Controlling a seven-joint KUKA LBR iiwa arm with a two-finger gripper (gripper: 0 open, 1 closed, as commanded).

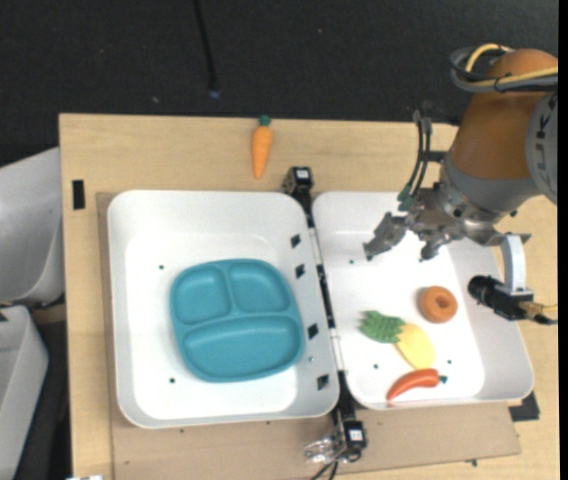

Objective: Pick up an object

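Toy doughnut (438, 304), pineapple (396, 335) and chili (413, 383) await picking as the gripper (404, 240) hovers above, fingers spread, holding nothing.

Bench (84, 438) w/ two bins side by side, touching along centre seam.
L bin (134, 268): divided plate (236, 318) in the middle, nothing else on it.
R bin (499, 368): doughnut (437, 304) right of centre; pineapple toy (396, 336) left of and nearer than doughnut; chilli (413, 383) just in front of pineapple, close to near wall.
Gripper (404, 240) above far half of R bin, behind pineapple and doughnut, apart from both; arm enters from right.
Carrot (261, 147) on bare bench behind L bin, near its far right corner, outside both bins.
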